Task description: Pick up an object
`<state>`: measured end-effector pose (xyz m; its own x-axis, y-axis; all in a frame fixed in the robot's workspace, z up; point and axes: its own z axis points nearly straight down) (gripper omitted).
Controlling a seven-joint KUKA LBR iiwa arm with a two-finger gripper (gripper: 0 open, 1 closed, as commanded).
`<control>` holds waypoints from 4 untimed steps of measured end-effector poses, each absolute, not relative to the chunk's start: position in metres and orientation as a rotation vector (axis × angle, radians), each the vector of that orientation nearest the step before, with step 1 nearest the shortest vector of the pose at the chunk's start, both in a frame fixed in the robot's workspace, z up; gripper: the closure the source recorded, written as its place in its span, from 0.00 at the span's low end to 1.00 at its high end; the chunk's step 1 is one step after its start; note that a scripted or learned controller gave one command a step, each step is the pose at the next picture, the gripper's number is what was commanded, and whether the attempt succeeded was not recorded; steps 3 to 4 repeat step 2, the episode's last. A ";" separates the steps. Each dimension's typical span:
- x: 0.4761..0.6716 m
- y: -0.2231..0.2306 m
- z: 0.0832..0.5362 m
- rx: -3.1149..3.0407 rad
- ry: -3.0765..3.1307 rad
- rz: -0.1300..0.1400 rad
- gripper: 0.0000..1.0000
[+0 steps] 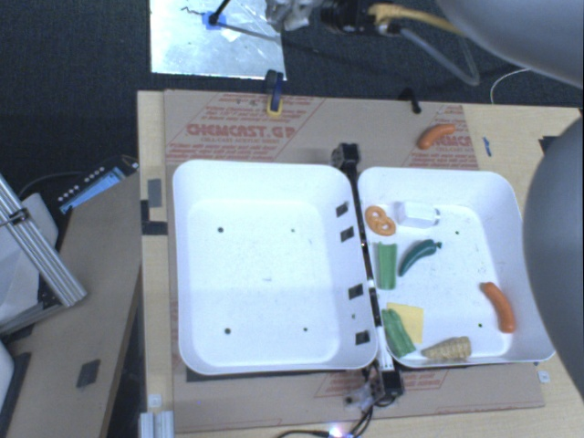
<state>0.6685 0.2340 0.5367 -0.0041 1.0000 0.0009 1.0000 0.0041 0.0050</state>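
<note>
The right bin (511, 210) holds several toy foods. An orange ring (380, 220) lies beside a small white piece (415, 214). Below them are a dark green pepper (418, 254) and a light green strip (386, 265). An orange sausage (498, 306) rests near the right wall. A yellow wedge (411, 318), a green piece (396, 331) and a tan cone (445, 349) sit along the front edge. My gripper (292, 3) hangs high at the top of the view, beyond the bench and far from both bins, blurred.
The left bin (196, 190) sits beside the right one, with a black divider (360, 245) between them. A second orange sausage (435, 136) lies on the cardboard behind the right bin. A yellow and blue clamp (274, 94) stands at the back edge. The grey arm (557, 245) looms over the right side.
</note>
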 end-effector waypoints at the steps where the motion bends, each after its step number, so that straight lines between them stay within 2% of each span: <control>1: 0.649 0.159 0.508 2.226 2.215 -0.002 1.00; 2: 0.669 0.189 0.537 2.213 2.225 0.008 1.00; 4: 0.669 0.189 0.537 2.213 2.225 0.008 1.00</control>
